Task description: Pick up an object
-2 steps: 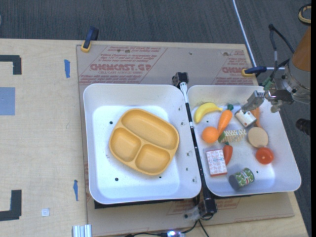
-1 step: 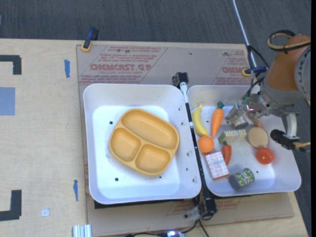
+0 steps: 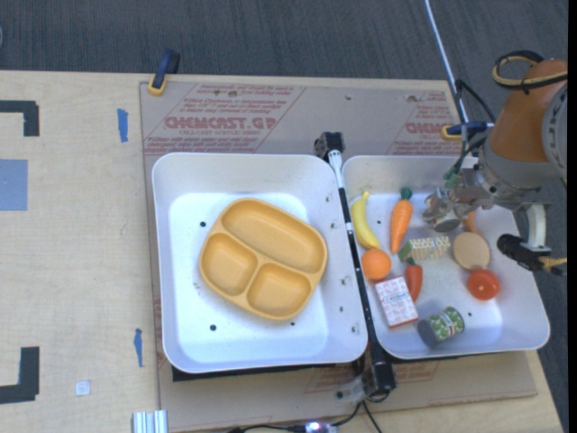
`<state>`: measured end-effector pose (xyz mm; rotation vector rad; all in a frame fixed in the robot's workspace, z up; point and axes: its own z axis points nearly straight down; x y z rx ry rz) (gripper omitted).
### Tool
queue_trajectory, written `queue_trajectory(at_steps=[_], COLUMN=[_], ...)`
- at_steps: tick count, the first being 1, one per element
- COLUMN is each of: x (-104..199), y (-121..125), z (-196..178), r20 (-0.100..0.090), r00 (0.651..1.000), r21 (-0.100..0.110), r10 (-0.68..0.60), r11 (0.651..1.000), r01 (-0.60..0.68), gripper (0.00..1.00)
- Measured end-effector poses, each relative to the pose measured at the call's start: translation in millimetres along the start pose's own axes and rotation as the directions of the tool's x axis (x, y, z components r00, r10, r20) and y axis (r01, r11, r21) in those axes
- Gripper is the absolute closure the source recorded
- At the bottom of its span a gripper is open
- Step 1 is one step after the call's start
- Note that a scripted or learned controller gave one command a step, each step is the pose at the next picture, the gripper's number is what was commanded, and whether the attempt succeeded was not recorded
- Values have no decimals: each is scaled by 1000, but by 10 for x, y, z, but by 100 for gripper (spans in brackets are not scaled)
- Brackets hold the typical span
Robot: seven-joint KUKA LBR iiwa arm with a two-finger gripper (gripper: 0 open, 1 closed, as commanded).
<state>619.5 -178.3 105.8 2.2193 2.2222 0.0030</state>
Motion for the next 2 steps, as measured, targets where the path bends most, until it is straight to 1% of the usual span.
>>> queue_trajectory(at_steps=[1,2], x=[827,1178], y=[-331,-1216], z=[-856,-885], r20=[0,0], r00=[1000,1000], r21=[1,4], r10=[-1,1], r11=[1000,1000], r01=[1,-1], gripper=[100,100])
